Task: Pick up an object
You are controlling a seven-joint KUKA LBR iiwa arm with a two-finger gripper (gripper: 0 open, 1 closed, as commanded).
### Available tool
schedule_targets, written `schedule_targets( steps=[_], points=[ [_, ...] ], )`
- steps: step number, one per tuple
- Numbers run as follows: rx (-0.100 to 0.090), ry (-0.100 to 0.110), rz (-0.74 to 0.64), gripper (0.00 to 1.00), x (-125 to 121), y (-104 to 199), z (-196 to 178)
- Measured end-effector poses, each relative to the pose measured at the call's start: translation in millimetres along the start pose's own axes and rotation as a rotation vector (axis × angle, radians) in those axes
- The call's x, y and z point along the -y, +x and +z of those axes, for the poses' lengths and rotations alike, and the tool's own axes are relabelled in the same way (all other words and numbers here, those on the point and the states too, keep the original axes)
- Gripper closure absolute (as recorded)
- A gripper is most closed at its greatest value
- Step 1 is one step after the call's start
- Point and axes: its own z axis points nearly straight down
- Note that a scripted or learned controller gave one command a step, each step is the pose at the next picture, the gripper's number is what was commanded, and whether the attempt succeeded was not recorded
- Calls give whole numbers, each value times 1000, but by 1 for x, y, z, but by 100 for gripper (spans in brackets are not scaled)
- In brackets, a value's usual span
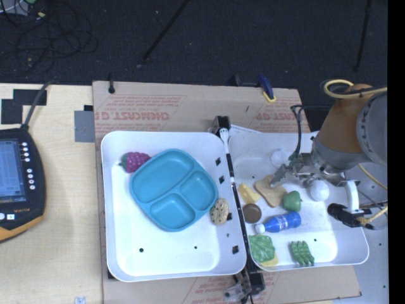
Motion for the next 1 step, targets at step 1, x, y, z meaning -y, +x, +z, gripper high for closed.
schedule_targets(
  steps=[1],
  points=[
    [0,-4,-1,0,14,3,0]
  ],
)
